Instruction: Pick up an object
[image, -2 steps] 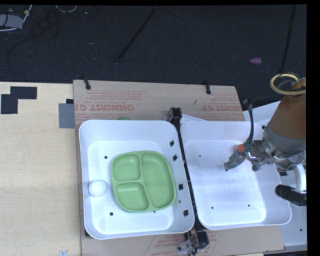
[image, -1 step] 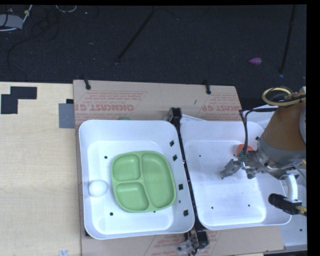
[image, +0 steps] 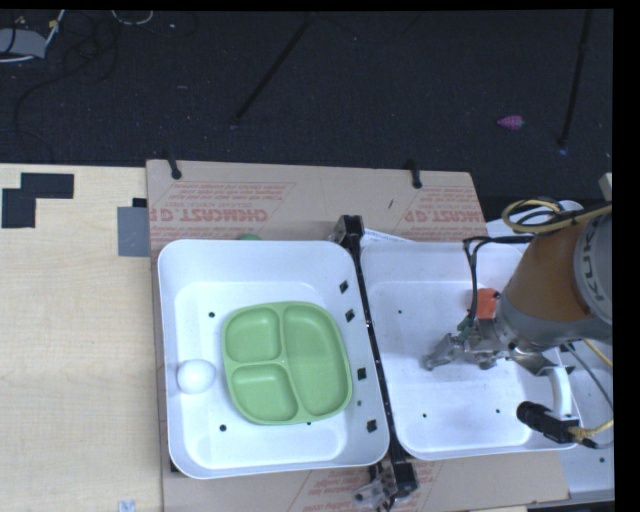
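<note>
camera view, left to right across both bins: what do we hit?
Small white ball → green three-compartment plastic plate, both in the left white bin → grey gripper, at the right white bin.

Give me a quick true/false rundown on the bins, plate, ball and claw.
1. The green plate lies in the view-left bin. True.
2. The plate has two compartments. False: it has three.
3. The white ball sits inside the plate. False: it lies on the bin floor beside the plate's left edge.
4. The claw is over the view-right bin. True.
</note>
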